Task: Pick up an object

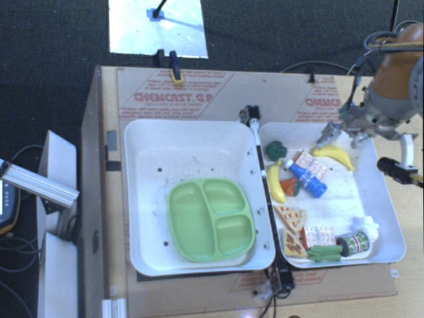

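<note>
The two-finger gripper (343, 138) is hanging with its fingers spread and nothing between them, and the curved yellow plastic banana (334, 154) is lying just beneath and slightly ahead of the fingertips. So the arm is probably best going straight down with a finger on each side of the banana's narrow body, steering clear of the blue plastic bottle (310, 179) a little beyond them. The banana is sitting on the smooth floor of the shallow white right bin (389, 207), where it is likely to slide. The bin's far wall is crowding the fingers from behind, and the left white bin (152, 144) with the green sectioned plate (212, 217) is lying well apart from them.
</note>
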Robot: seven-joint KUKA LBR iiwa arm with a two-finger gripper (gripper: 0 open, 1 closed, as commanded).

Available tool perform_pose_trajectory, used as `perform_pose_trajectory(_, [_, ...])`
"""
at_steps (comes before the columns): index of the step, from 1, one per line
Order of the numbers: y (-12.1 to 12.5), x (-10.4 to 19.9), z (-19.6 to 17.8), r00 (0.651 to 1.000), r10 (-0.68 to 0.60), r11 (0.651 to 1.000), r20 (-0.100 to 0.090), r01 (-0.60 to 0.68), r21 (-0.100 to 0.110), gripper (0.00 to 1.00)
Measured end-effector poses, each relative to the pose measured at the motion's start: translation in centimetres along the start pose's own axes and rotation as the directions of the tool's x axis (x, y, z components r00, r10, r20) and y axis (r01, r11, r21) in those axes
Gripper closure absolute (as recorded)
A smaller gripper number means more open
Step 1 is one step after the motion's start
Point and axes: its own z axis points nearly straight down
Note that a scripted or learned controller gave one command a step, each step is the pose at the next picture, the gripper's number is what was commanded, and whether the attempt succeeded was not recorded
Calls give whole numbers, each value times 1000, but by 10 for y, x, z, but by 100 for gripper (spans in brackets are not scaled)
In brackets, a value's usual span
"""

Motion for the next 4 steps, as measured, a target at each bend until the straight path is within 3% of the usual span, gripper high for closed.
perform_pose_trajectory(1, [25,-23,84,1000,0,1000,1,0,-1,0])
perform_pose_trajectory(2, [27,-23,71,1000,-3,1000,4,3,-8,100])
perform_pose_trajectory(3, [27,-23,71,1000,-4,1000,4,4,-7,0])
perform_pose_trajectory(4, [-10,-33,79,1000,3,1000,4,-3,-14,0])
